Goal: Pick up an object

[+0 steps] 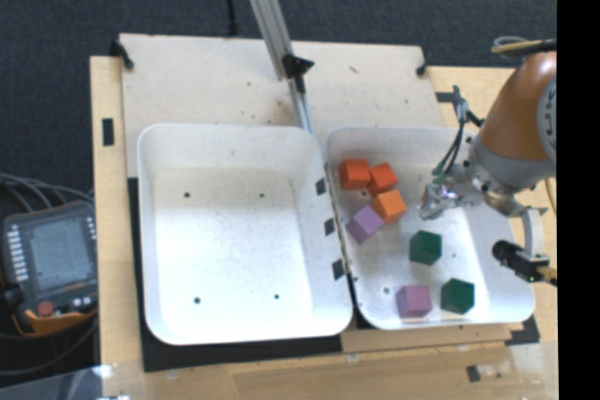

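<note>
Hand [438, 199]: we see it low over the right bin [487, 300], near the bin's middle; can't tell its opening, and we see nothing gripped.
Nearest blocks: orange cube [390, 204] just left of hand, green cube [426, 247] just below it; contact with either not clear.
Right bin, rest: two more orange cubes [354, 173] [382, 176] touching at upper left; purple cube [366, 224] against the lower orange one; second purple cube [413, 301] and second green cube [457, 295] side by side near the front wall.
Left bin [234, 229]: white, speckled floor.
Bench [112, 201]: carries both bins side by side.
</note>
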Robot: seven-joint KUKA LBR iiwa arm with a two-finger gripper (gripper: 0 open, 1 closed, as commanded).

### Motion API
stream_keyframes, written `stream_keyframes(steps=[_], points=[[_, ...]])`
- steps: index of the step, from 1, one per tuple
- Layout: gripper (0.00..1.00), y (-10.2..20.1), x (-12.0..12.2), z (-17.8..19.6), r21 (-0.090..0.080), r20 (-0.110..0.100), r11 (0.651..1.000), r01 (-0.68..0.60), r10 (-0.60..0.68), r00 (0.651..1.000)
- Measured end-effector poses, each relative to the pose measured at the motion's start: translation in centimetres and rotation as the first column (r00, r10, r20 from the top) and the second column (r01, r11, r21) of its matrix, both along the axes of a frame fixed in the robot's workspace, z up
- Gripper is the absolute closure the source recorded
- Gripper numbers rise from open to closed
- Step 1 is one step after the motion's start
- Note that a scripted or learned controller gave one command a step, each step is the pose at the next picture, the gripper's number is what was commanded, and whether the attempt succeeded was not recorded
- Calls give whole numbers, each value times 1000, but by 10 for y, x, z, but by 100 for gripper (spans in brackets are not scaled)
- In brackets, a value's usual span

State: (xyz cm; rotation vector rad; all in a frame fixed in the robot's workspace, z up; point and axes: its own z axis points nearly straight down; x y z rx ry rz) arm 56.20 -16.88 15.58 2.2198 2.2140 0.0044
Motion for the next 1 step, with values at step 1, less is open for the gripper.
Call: stream_keyframes(steps=[1], points=[[100, -2, 9, 47, 0, 0, 1000, -5, 5, 1000]])
